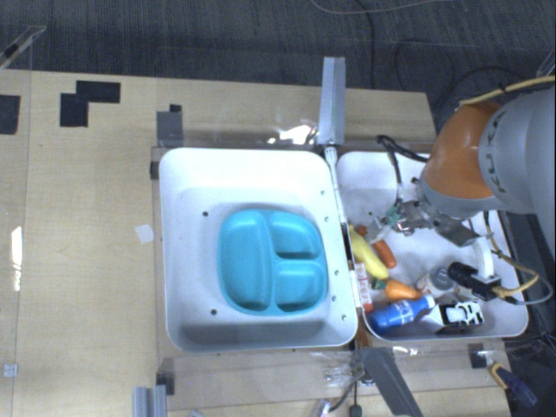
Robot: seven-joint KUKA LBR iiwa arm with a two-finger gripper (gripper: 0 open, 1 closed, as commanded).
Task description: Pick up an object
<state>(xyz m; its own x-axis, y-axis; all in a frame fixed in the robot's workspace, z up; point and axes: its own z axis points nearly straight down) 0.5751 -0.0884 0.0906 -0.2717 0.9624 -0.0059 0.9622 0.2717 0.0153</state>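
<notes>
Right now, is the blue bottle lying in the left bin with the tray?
No, the blue bottle lies in the right bin, while the blue tray sits in the left bin.

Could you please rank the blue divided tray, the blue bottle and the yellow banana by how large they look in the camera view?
Largest to smallest, as they look:
1. blue divided tray, by far the largest.
2. blue bottle.
3. yellow banana, only slightly smaller than the bottle; other items partly cover both, so that order is unsure.

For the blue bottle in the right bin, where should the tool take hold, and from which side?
Probably across the blue bottle's body, coming straight down. It lies on its side along the right bin's front wall, white cap toward the black-and-white toy, orange piece close behind.
</notes>
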